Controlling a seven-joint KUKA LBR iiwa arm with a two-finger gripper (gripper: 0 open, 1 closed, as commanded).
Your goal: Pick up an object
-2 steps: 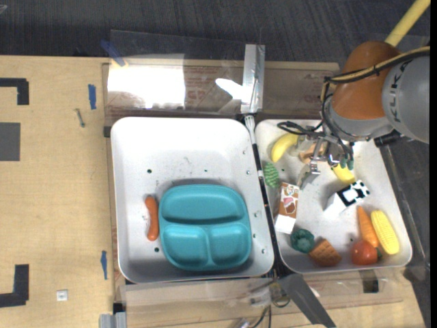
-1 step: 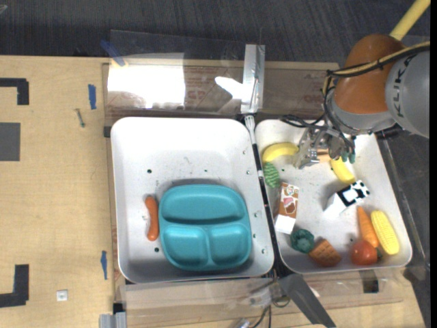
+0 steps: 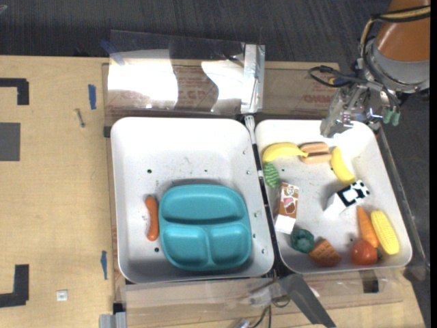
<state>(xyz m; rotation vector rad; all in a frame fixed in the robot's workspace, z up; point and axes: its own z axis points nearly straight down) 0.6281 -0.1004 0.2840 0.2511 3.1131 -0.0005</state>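
Hot dog (image 3: 315, 152) is judged the likeliest object for the pick, being the item nearest the pincer (image 3: 339, 117). The pincer is seen at the far edge of the right bin (image 3: 395, 183), near that bin's far right corner, hanging from the grey wrist under the orange band. Whether it is apart or together cannot be told, since cables and metal parts blur its tip. Nothing is seen held in it.

From the pincer, the hot dog lies toward the near edge of the bench and slightly toward the left bin (image 3: 130, 183), close but apart. Its long axis is laid roughly parallel to the far edge of the bin, across the direction of the arm's reach. Touching its left end, a yellow banana (image 3: 281, 151) is curved along the same line, pointing toward the divider between the bins. Just beside the hot dog on the other side, a second yellow piece (image 3: 342, 164) is set at a slant, its long axis running toward the near right corner.

Farther out, a black and white block (image 3: 353, 193) is found mid-bin, and a carrot (image 3: 367, 225) and a corn cob (image 3: 384, 231) are laid side by side along the right wall, both pointing toward the near edge. A tomato (image 3: 364, 253) sits at their near ends.

A descent with the closing direction set across the hot dog's short width is judged necessary.
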